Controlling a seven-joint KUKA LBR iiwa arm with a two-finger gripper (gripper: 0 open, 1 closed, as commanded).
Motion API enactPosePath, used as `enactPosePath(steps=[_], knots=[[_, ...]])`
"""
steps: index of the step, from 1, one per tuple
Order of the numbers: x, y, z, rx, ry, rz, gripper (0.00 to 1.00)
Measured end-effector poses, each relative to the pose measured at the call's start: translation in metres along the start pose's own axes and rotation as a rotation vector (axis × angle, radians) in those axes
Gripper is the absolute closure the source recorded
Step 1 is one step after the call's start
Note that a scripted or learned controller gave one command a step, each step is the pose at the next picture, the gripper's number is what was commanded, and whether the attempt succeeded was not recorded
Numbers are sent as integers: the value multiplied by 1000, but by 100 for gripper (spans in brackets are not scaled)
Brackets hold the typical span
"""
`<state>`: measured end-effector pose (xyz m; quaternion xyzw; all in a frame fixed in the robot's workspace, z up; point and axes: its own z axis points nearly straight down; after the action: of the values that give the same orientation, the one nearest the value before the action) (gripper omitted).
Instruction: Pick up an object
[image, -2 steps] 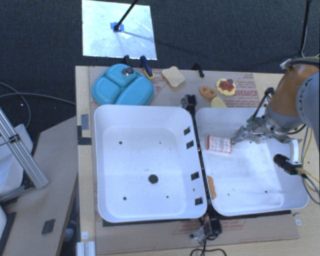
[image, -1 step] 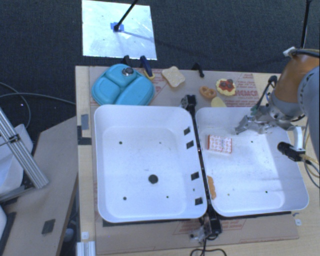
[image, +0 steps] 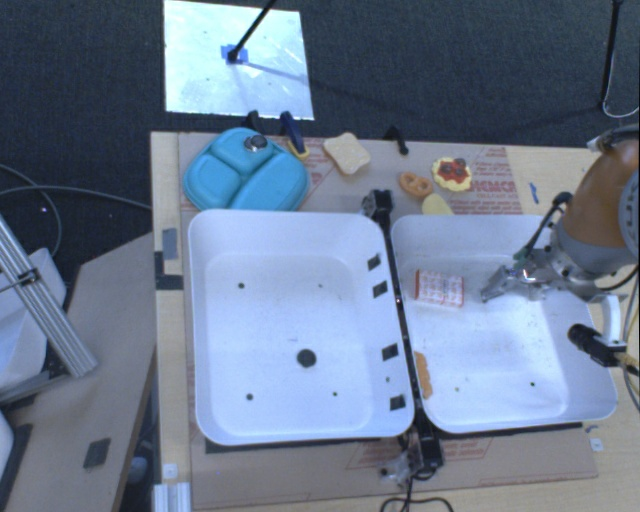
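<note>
**Over the right bin, nothing in the fingers**

Over the right bin (image: 560, 400) hangs the gripper (image: 497, 291), fingers parted and holding nothing. Just to its left, the red-and-white packet (image: 439, 289) lies flat on the bin floor. An orange strip (image: 422, 375) rests by the left wall.
</note>
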<state>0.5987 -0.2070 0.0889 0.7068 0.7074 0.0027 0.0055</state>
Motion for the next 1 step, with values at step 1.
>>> enactPosePath(steps=[1], knots=[[195, 32, -102, -2, 11, -19, 0]])
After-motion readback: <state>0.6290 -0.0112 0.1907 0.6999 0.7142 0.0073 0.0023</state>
